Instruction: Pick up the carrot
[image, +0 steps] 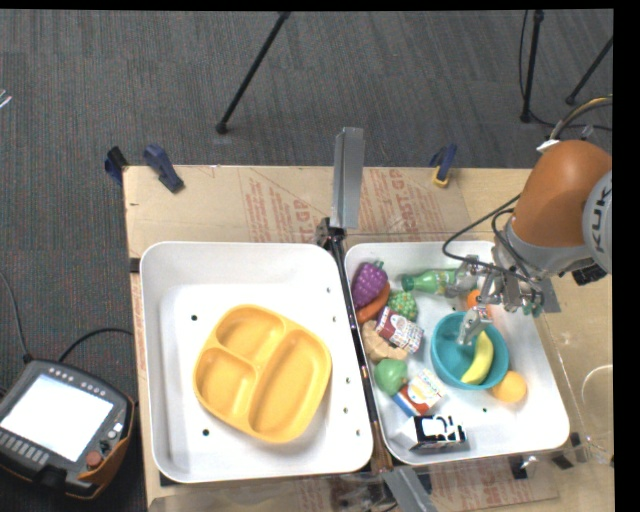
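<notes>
The carrot appears as a short orange sliver in the right bin, against that bin's left wall, just below the purple grapes and above the red-labelled packet. Most of it seems tucked under the grapes, so I am not certain of its shape. Its long axis seems to run at a slant, from lower left to upper right.

The tool hangs over the teal bowl that holds a banana, on the bin's right half. The carrot lies to the tool's left in this view, across the packet and the green bottle. Whether the tool is open or closed I cannot tell; nothing visibly sits in it. I judge the next move to be a shift leftward, then a descent beside the grapes.
</notes>
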